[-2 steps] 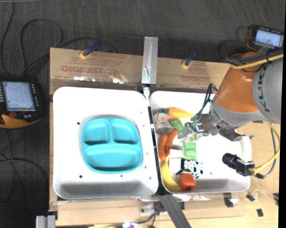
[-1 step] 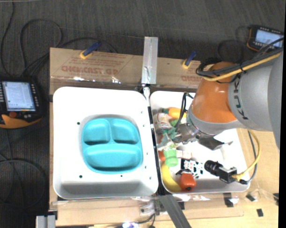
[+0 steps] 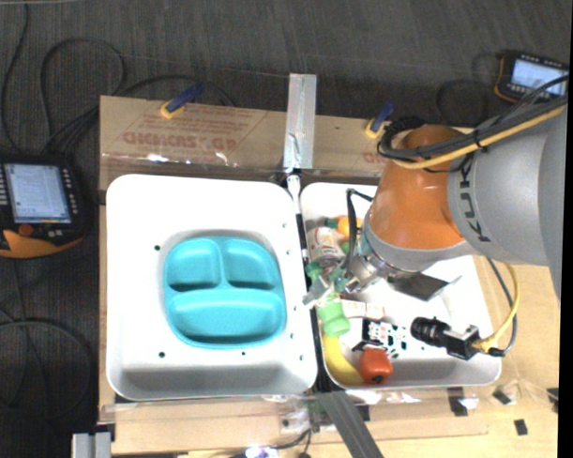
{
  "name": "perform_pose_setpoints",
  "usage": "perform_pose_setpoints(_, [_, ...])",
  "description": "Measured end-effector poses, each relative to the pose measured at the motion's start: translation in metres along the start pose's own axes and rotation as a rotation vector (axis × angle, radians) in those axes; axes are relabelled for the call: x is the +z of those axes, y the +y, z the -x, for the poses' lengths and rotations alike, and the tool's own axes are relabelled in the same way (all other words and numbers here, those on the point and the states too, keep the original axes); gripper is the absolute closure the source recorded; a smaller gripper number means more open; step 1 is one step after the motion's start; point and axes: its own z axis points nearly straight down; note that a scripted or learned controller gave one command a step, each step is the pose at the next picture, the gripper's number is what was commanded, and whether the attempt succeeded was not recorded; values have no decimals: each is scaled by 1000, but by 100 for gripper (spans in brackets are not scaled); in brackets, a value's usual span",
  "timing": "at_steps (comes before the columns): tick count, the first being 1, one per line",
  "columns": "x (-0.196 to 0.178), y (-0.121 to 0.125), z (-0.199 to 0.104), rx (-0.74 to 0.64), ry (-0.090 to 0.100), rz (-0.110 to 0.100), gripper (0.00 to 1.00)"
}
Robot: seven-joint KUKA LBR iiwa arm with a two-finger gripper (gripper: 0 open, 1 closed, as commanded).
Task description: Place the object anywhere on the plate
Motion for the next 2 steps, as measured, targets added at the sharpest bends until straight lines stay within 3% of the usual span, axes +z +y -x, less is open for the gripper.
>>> perform_pose_setpoints(1, [-72, -20, -11, 187, -2, 0, 100])
perform_pose_setpoints(2, [-81, 65, -83, 199, -2, 0, 100])
